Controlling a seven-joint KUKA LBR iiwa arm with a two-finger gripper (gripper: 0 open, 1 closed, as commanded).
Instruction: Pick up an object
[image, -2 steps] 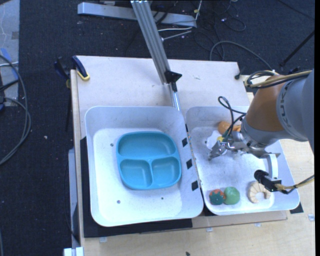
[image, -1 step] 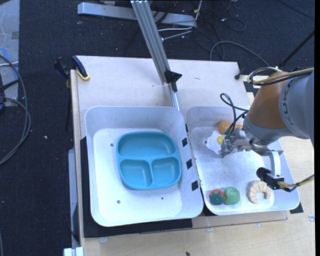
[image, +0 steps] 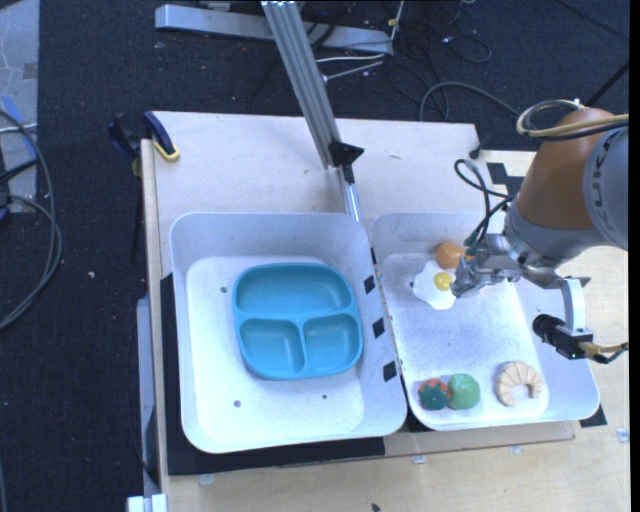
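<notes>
Gripper (image: 462, 284) over right bin (image: 560, 405); finger state cannot be told.
One fried egg toy (image: 434, 288) just left of it, one croissant (image: 519, 383).

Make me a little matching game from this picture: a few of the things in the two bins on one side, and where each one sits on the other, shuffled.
Things:
1. blue tray
2. fried egg
3. croissant
4. green toy

Places:
A. right bin, near corner on the right
B. left bin, middle
C. right bin, near edge, beside a red-and-green piece
D. right bin, far part, just beside the gripper

Pairs: 1-B, 2-D, 3-A, 4-C
</notes>
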